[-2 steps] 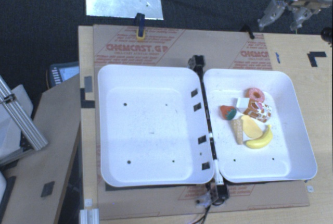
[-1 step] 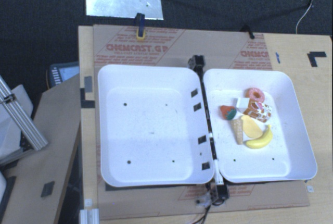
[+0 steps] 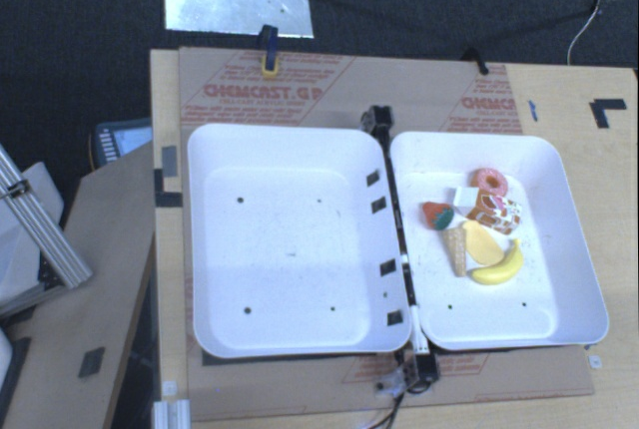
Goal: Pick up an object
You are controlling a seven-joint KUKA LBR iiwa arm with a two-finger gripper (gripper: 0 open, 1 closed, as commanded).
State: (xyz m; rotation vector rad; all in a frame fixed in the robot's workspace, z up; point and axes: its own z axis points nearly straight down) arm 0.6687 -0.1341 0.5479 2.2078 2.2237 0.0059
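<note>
Clearly, nothing has been lifted yet, as far as we can judge: every candidate lies on the floor of the right shallow white plastic bin [image 3: 574,217], gathered in one tight cluster toward its far-middle part. We count a pink ring-shaped toy doughnut [image 3: 489,182] at the far end, a small white block [image 3: 465,197] just left of it, and a red-and-green wedge like a strawberry or watermelon slice [image 3: 436,214] on the cluster's left edge. A red-and-white frosted pastry piece [image 3: 496,214] sits below the doughnut, touching a pale yellow flat slice [image 3: 482,242]. A tan cone-shaped piece [image 3: 456,249] lies beside that slice, and a curved yellow toy banana [image 3: 499,267] closes the near side.

The left shallow white plastic bin [image 3: 285,247] shows just its bare floor with a few dark dots. As for the gripper, we cannot tell how it stands or whether it has hold of anything.

So the whole task remains ahead of us, in our judgement: approach, close on one piece, lift. The crowding may make a clean grasp awkward; the banana and the doughnut, on the outer edges, look easiest to reach.
</note>
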